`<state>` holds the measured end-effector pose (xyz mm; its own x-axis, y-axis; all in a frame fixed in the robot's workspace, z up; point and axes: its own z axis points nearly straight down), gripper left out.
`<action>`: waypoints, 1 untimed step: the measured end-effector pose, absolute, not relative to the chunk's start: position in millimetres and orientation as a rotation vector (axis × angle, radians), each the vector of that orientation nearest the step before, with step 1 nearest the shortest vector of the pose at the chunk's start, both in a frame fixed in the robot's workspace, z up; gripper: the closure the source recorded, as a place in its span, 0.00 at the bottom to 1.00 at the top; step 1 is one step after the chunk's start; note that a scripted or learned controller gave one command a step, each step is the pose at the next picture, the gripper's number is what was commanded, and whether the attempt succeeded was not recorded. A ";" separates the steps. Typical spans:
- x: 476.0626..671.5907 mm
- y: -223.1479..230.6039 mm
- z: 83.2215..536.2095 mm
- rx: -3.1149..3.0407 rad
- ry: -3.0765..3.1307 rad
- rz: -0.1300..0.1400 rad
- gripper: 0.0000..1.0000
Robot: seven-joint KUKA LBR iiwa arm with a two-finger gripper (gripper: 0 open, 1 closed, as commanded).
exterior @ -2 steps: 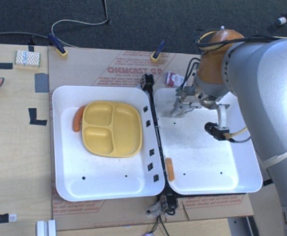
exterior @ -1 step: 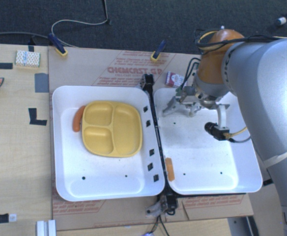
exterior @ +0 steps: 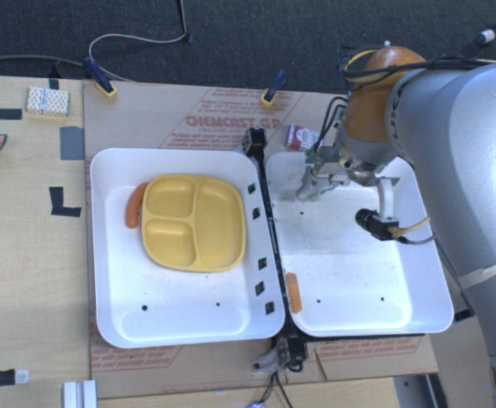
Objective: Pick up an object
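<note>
yellow tray (exterior: 194, 222) crowds left bin (exterior: 112, 253), orange piece (exterior: 293, 292) hugs the divider (exterior: 267, 228)

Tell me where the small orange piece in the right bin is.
The small orange piece lies at the right bin's left edge, against the divider between the bins, toward the near end, well apart from the gripper at the bin's far left.

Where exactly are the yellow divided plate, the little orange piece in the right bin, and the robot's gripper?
yellow divided plate (exterior: 194, 222): camera view, on its central ridge, left bin.
small orange piece (exterior: 293, 291): camera view, on its middle, by the right bin's left wall.
gripper (exterior: 309, 188): camera view, at its fingertips, over the right bin.
</note>
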<state>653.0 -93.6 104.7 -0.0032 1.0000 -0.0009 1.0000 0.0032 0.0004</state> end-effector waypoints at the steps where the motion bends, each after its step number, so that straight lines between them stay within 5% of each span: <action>1: 653.0 -93.6 104.7 2.217 2.224 -0.001 0.00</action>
<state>653.0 -93.6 104.7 -0.0032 1.0000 -0.0010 1.0000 0.0032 0.0003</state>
